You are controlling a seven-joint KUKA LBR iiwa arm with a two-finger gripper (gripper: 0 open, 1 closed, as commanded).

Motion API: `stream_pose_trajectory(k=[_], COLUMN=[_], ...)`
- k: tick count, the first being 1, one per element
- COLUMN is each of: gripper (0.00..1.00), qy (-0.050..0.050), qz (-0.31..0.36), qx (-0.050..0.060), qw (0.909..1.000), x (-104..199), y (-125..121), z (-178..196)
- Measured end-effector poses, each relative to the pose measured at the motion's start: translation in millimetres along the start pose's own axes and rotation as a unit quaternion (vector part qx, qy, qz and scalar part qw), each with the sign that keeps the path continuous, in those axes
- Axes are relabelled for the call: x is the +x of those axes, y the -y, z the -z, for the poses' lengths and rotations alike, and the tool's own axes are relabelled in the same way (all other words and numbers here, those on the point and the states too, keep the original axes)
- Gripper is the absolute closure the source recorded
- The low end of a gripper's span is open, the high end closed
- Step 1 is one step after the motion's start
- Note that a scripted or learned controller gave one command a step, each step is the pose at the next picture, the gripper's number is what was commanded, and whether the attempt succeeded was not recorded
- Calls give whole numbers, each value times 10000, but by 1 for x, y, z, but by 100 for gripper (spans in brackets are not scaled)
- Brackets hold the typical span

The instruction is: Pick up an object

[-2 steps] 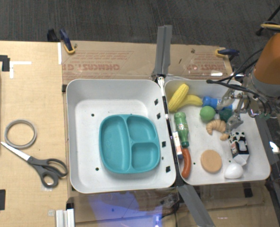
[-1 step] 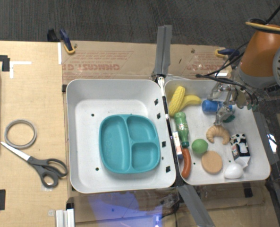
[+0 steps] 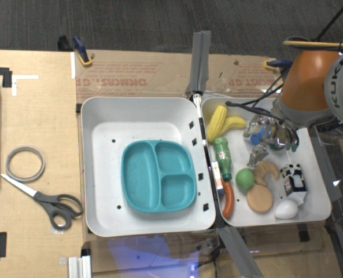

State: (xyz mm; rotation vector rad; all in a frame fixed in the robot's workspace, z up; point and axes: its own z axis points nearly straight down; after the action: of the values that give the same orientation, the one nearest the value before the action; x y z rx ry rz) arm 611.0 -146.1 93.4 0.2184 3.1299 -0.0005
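The arm (image 3: 310, 83) comes in from the right and hangs over the right bin (image 3: 316, 213). Its gripper (image 3: 259, 153) points down and to the left, over the bin's middle. I cannot tell if its jaws are open or closed. Nothing can be seen held between them.

The toys lie in the right bin. A tan croissant (image 3: 267, 170) sits just below the gripper tip, very near it. A green ball (image 3: 244, 179) is just left of the croissant. A round bun (image 3: 259, 199) lies below them, and a white egg (image 3: 286, 209) is by the bun's right side. A black and white bottle (image 3: 293, 181) lies right of the croissant. A green bottle (image 3: 222, 157) lies left of the gripper. A corn cob (image 3: 216, 122) and a banana (image 3: 236, 122) are up by the bin's top left corner. A red sausage (image 3: 228, 201) lies along the left wall.

The left bin (image 3: 96, 172) holds a teal tray (image 3: 158, 175). Scissors (image 3: 47, 200) and a tape roll (image 3: 25, 163) lie on the bench, well to the left.
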Motion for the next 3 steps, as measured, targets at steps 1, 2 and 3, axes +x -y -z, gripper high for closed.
stream_pose_trajectory(k=[1, 2, 3], gripper=[100, 100, 0], qy=[27, 4, 6], qz=[17, 481, 484], qx=[8, 2, 3], qw=[10000, 9988, 9988], x=[-2, -17, -17], y=[-1, 75, 74], z=[11, 0, 0])
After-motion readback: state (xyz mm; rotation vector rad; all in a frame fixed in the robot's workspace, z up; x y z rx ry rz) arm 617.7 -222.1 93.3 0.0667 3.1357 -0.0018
